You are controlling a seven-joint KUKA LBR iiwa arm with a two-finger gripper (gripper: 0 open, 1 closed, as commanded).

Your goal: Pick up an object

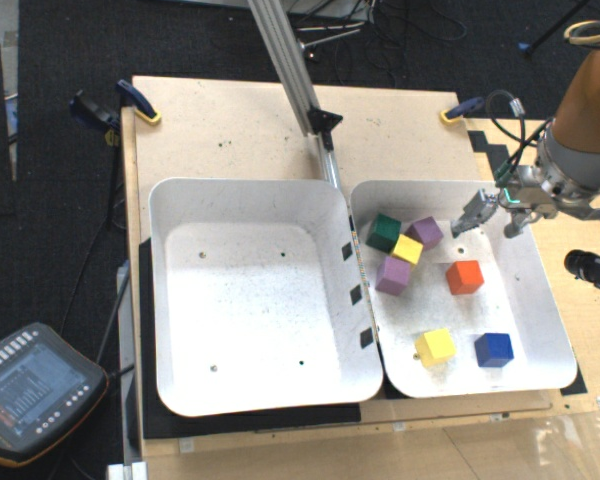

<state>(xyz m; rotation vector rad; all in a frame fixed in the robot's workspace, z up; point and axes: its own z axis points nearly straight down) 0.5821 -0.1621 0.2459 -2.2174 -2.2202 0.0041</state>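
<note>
Several small blocks lie in the right bin (540,298): a green block (383,233), a purple block (426,231), a yellow block (407,249), a larger purple block (393,274), an orange block (464,277), a second yellow block (436,346) and a blue block (493,349). My gripper (493,216) hangs above the bin's far right part, up and to the right of the orange block. Its two fingers are spread apart and nothing is between them.
The left bin (180,268) sits beside the right one. A slanted metal pole (285,48) runs down to the bins' shared far edge. Clamps (140,103) mark the board's far corners. A teach pendant (30,393) lies at the lower left.
</note>
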